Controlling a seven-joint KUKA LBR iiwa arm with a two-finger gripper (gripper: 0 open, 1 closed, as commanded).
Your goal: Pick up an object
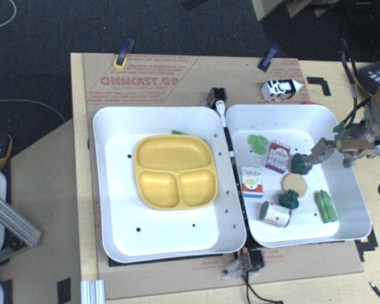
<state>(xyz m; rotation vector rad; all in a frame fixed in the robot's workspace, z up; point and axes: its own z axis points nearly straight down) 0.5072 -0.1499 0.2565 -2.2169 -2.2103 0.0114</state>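
Observation:
The right bin (348,189) holds several small items. Among them are a green leafy piece (258,143), a maroon packet (278,156), a white and orange carton (250,180) and a tan round disc (294,183). There are also a dark green lump (289,199), a small can on its side (275,214) and a green pickle-like stick (325,206). My gripper (313,155) reaches in from the right, low over the bin. Its tip is right against a dark teal object (300,163); whether it grips that object is unclear.
The left bin (114,189) carries a yellow divided plate (176,170), with a green scrap (179,132) peeking out behind it. A black-and-white object (282,88) sits on the bench behind the right bin. Clamps (122,54) hold the board's far edge.

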